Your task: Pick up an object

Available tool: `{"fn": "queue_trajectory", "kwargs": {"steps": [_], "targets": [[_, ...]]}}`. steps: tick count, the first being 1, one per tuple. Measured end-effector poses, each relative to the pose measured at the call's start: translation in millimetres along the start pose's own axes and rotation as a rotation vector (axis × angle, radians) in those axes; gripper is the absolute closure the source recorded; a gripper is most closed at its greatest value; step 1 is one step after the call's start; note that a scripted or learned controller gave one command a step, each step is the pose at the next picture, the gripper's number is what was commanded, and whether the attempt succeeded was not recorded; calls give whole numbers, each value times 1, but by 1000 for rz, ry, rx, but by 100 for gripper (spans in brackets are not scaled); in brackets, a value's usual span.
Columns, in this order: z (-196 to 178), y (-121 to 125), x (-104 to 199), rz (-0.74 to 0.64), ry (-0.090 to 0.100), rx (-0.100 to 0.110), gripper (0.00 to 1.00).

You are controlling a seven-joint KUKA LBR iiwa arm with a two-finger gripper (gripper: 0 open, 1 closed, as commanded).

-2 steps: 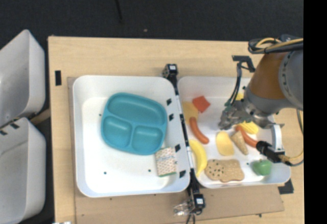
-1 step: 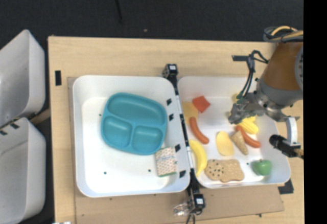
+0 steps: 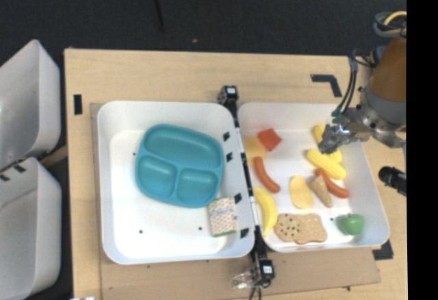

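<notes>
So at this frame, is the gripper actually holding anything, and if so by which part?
Cannot be told. The gripper sits low in the right bin, beside the corn cob, but nothing visibly sits between its fingers.

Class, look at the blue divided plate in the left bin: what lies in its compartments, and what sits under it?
The blue plate holds nothing in its three compartments. It rests on the left bin floor; whatever is directly beneath stays covered.

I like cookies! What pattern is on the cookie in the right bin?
Tan with dark chocolate-chip dots, the cookie shows well in the camera view.
</notes>
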State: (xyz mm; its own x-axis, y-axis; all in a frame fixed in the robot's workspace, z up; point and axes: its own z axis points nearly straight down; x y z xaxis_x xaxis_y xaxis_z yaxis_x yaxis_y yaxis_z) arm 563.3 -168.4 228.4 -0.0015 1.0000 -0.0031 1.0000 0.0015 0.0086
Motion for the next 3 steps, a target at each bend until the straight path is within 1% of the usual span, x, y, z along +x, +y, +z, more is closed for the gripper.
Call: {"fn": "queue_trajectory", "kwargs": {"steps": [1,2,3], "targets": [[-13,1,-1,-2,2,6,100],[-9,34,34,-4,3,6,100],[-19,66,78,-5,4,4,100]]}}
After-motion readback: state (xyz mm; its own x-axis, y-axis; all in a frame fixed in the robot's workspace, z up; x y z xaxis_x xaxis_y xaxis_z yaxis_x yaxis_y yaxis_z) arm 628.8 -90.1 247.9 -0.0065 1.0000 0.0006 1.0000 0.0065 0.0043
